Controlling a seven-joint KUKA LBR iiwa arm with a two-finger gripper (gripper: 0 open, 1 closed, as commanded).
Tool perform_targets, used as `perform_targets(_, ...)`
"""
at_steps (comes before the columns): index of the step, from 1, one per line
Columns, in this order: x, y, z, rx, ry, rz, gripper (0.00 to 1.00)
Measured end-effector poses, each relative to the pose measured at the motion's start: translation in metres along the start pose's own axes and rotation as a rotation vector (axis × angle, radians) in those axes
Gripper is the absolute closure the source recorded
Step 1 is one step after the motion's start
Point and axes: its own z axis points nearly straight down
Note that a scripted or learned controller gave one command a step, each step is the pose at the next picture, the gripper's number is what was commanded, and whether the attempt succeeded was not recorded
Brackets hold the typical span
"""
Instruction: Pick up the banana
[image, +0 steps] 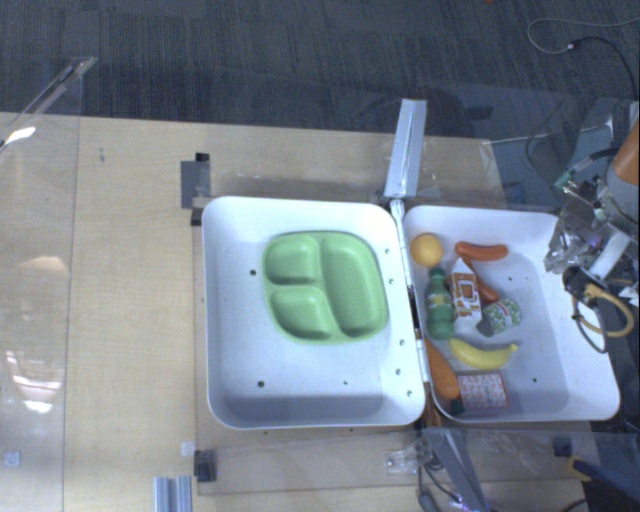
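At the right edge of the frame, the grey metal gripper (570, 252) hangs over the right rim of the right white plastic bin (590, 395). I cannot tell how its fingers stand. The one yellow curved banana (482, 352) lies well to the lower left of it, in the lower middle of that bin. Near the banana are one pink box (482, 392), one orange carrot (443, 375), one green bottle (439, 305), one round yellow fruit (427, 249) and one red sausage (481, 252). The left white plastic bin (235, 385) holds one smooth green tray (325, 284) with three hollows.
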Motion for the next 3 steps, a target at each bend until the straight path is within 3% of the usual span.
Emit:
perform_targets(1, -0.01, -0.011, 0.008, 0.002, -0.001, 0.175, 1.0)
perform_targets(2, -0.003, -0.005, 0.006, 0.001, 0.0, 0.338, 1.0)
perform_targets(3, -0.018, -0.01, -0.007, 0.002, -0.001, 0.653, 1.0)
